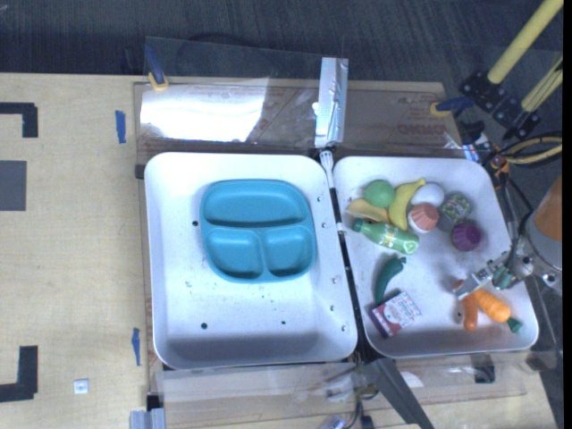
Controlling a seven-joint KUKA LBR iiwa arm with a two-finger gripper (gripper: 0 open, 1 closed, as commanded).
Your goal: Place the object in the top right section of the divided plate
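Jaws state cannot be told; positioned just above toy carrot at 4 o'clock of right bin. Blue divided plate is seen in left bin.

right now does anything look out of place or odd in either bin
Nothing looks spilled or broken. The blue plate lies flat in the left bin with nothing in its sections. The toy food sits loosely bunched in the right bin; the carrot lies by the gripper near the right edge.
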